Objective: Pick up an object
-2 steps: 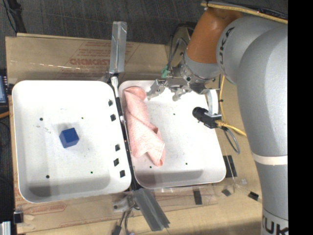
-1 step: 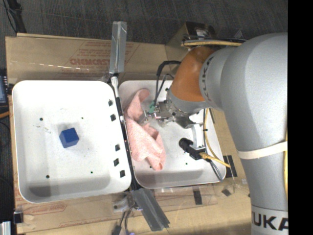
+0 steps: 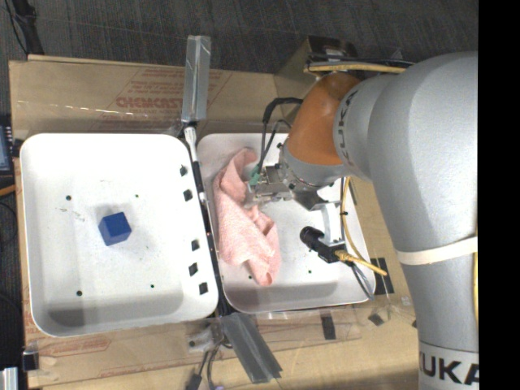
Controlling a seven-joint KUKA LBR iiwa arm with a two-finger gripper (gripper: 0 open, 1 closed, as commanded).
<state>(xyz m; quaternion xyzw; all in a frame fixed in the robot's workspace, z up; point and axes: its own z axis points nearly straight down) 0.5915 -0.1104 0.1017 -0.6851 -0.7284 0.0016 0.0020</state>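
- my grey arm with its orange band [image 3: 321,124] reaches in from the right over the right-hand shallow white bin [image 3: 325,292].
- my pincer [image 3: 264,187] sits down at the crumpled pink cloth [image 3: 244,222], touching its upper right edge; how it stands there i cannot tell.
- the cloth lies along the left side of that bin, close to the divider.
- a small blue cube [image 3: 114,227] rests alone in the left-hand white bin [image 3: 49,157], well apart from me.
- a black cable fitting [image 3: 318,244] hangs just right of the cloth.
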